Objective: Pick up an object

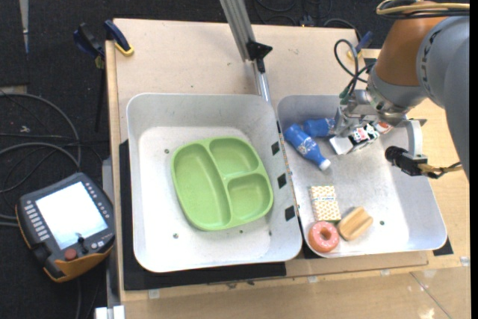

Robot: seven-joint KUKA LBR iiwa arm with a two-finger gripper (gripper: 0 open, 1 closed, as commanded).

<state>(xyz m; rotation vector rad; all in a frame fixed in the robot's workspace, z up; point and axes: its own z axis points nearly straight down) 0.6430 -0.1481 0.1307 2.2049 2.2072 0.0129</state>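
Hovering gripper point(351, 132): low over the far side of the right bin point(411, 224); whether its jaws are spread or pressed together I cannot tell, as the wrist hides them.
Under the gripper: a small white item with red and dark marks point(361, 137), too small to name, lies right at the tool's tip; nothing is visibly pinched.
Nearest candidate: a blue bottle point(307, 143) with a white cap, lying on its side just left of the gripper, cap pointing toward the bin's middle.
Look of the bottle: smooth, rounded, slightly crumpled at the far end; likely to roll or slip under a pinch.
Other candidates: a checkered wafer point(323, 201), a pink doughnut point(323, 236) and a tan bread roll point(355, 223) cluster near the bin's front edge, well apart from the gripper.
Left bin point(149, 160): carries a green divided plate point(222, 182), flat and untouched.
Progress: judged early; the arm point(422, 56) is at the reach stage, no lift yet.
Left to do: close on one item, raise it clear.
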